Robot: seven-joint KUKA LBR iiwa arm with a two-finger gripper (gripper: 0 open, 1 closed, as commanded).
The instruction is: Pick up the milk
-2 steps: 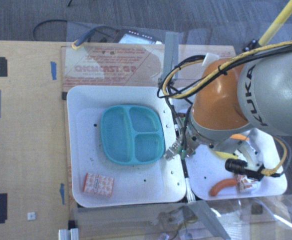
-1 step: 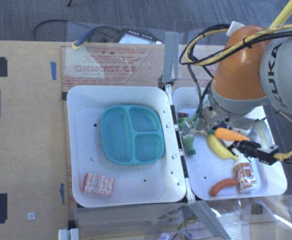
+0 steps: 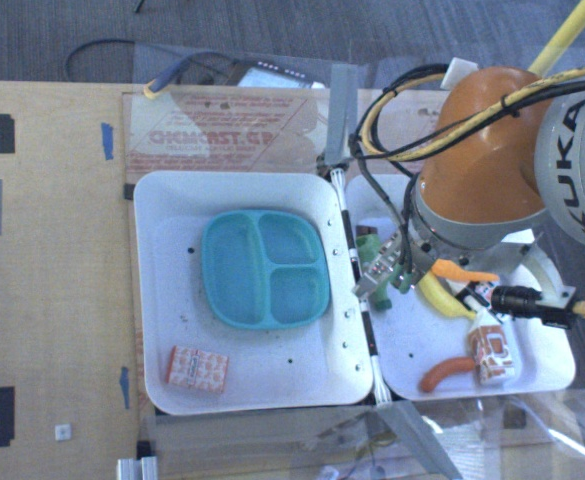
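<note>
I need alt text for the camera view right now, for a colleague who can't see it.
The arm's pincer hovers at the right bin's left edge, away from the milk carton lying near a sausage and banana. The left bin holds a teal divided plate and small box.

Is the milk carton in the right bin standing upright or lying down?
Lying down. The milk carton rests on its side on the right bin floor, white top pointing up-left, beside a sausage.

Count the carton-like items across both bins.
2: one small orange-patterned carton lying flat in the left bin's front-left corner, one milk carton near the right bin's front-right corner. The arm may hide more.
</note>
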